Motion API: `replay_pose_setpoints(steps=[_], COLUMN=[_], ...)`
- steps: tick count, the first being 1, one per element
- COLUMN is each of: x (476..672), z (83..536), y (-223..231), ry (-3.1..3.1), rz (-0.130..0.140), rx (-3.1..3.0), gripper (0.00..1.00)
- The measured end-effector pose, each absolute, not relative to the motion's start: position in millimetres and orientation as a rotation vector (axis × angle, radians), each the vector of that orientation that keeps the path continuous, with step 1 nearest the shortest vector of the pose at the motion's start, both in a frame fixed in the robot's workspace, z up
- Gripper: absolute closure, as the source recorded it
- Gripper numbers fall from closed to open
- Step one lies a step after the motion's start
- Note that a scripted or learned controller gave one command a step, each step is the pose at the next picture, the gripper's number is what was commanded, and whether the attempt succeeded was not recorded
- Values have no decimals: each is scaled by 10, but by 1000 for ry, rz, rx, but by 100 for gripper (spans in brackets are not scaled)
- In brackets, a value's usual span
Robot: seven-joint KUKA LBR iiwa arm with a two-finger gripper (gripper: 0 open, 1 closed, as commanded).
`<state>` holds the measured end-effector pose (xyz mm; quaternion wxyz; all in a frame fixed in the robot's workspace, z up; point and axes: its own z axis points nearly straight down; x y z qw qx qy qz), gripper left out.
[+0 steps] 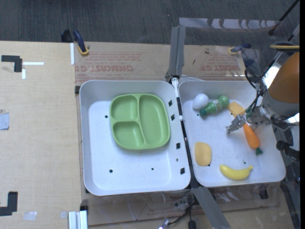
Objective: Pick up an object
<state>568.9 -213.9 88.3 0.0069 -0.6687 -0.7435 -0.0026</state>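
Note:
The right bin (267, 178) holds several toy foods. A white egg (200, 100) and a green bottle (214, 105) lie at its back. An orange-yellow piece (236, 109) sits just right of the bottle. An orange carrot (251, 136) lies right of centre, pointing toward the front. A yellow fruit (203, 153) and a banana (236, 171) lie near the front. My gripper (236, 125) hangs low in this bin, between the orange-yellow piece and the carrot's top end, close to both.
In the left bin (95, 175) a green divided plate (140, 121) lies at the centre. The bins meet at a ridge (181, 128). The arm's orange band (288, 80) hangs over the right bin's right edge.

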Motion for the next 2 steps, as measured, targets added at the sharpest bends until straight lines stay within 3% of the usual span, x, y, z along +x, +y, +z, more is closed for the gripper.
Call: replay_pose_setpoints(steps=[1,2], x=[5687,5770], z=[943,1944], y=[-2168,-1705], ry=[-2324,-2267], rz=[-1,6], rx=[-2098,-2170], gripper=[100,100])
